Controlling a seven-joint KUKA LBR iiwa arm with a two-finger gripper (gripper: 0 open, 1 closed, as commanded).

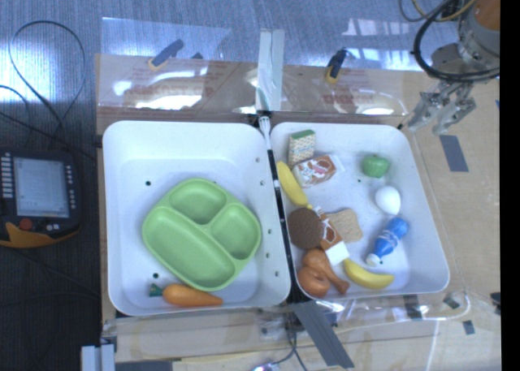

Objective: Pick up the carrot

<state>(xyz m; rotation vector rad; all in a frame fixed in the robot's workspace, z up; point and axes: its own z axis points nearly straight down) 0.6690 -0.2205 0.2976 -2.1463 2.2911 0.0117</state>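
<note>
1. From the overhead camera I see the gripper [439,113] at the far right, outside the bins, hanging just beyond the far right corner of the right bin [422,199]. Its two fingers [424,110] point down toward the bench and stand a little apart, with nothing between them.
2. The carrot [189,296] lies in the left bin [130,166], along its near wall, orange body pointing right and green top at the left end. It sits just against the near edge of the green divided plate [203,233], well apart from the gripper.
3. The green divided plate fills the middle of the left bin, tilted diagonally, with its three compartments bare.
4. In the right bin I make out a yellow banana [368,275] near the front, a blue and white bottle [387,240] beside it, a white egg [387,199], and a green round fruit [374,166] toward the far right.
5. Along that bin's left side are a second yellow piece [290,183], a brown round item [303,227], and an orange-brown drumstick shape [318,273] at the near edge.
6. A handheld control pendant [37,197] lies on the floor at far left.
</note>
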